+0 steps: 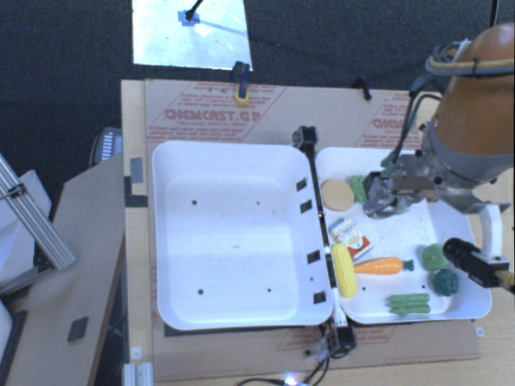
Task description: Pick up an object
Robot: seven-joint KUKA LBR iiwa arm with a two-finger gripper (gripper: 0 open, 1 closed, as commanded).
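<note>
Objects for picking: right bin holdings, with edge clearances

Objects all lay in the right bin [483, 304], none in the left bin [173, 215].

Item 1: tan round disc [338, 195], near the bin's left wall, in the upper part. A small green piece [358, 188] lay just beside it, between disc and hand.

Item 2: small red and white packet [349, 236], below the disc, close to the left wall.

Item 3: yellow corn cob [344, 270], lying lengthwise against the left wall, its upper end touching or nearly touching the packet.

Item 4: orange carrot [378, 266], lying crosswise, thick end just beside the corn, green tip pointing right.

Item 5: green bumpy pod [409, 302], near the bin's front edge, with open floor on its left.

Items 6 and 7: light green round fruit [434, 256] and dark green floret [445, 281], close together near the right side, beside a black part of the arm.

Hand [385, 203]: hung low over the upper middle of the right bin, just right of the disc; whether clenched or released could not be told, and nothing was seen held in it.

Open room: bare white floor lay between the packet and the round fruit, below the hand. The surface [209, 107] showed as a cardboard margin behind both bins.
</note>
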